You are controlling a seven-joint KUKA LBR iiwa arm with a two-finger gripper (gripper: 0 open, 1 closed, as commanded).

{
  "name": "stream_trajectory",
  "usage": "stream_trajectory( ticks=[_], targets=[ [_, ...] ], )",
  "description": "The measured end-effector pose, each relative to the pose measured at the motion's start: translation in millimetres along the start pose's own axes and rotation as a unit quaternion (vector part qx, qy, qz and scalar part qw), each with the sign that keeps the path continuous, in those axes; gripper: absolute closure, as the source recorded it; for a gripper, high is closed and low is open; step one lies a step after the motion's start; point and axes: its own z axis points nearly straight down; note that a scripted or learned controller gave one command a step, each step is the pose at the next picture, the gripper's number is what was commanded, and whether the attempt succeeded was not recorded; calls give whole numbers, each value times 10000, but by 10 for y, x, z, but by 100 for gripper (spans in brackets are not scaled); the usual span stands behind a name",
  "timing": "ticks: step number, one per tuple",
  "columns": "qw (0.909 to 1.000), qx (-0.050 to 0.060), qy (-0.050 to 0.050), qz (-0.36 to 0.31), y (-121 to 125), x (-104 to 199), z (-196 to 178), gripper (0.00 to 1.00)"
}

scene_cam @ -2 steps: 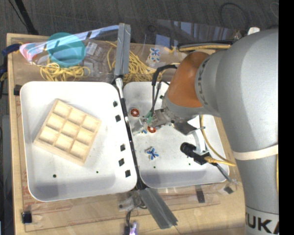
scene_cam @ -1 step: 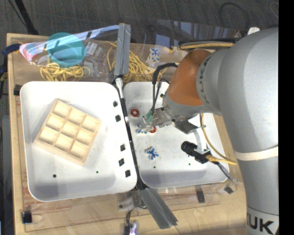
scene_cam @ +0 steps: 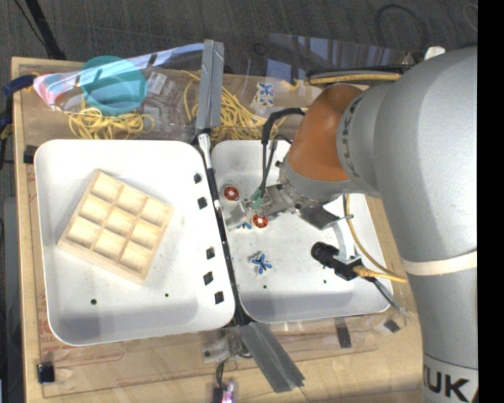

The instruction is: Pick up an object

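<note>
- Grey arm [scene_cam: 437, 166] bulks largest at the right edge and reaches in over the right bin [scene_cam: 319, 309], with its orange band [scene_cam: 323, 145] just above the wrist.
- Its hand [scene_cam: 263, 201] hangs low over the far left part of the right bin. From this slant it cannot be told whether it is spread or pressed together, nor whether it grips anything.
- One small red-and-white round piece [scene_cam: 231, 193] lies just left of the hand, near the bin's left wall.
- A second red-and-white round piece [scene_cam: 259, 222] lies just beside the hand on the camera's side.
- A small blue piece [scene_cam: 260, 264] lies on the white floor nearer the front of the same bin, apart from both round pieces.
- The left bin [scene_cam: 59, 309] holds a pale wooden block [scene_cam: 116, 223] scored into nine squares. It lies flat, turned at an angle to the bin's walls.
- On the desk [scene_cam: 134, 368] behind the bins lie a tangle of yellow cord [scene_cam: 101, 124], a teal bowl [scene_cam: 113, 86] and some clear plastic wrap [scene_cam: 164, 86].
</note>
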Motion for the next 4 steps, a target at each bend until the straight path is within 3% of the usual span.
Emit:
stream_trajectory(
  ticks=[1,2,3,4],
  targets=[
    [10000,-25,43,-64,126,-142,220,0],
    [9999,-20,57,-103,135,-118,123,100],
    [9999,-19,55,-103,134,-121,122,0],
    [9997,-12,79,-227,-414,-322,237,0]
  ],
)
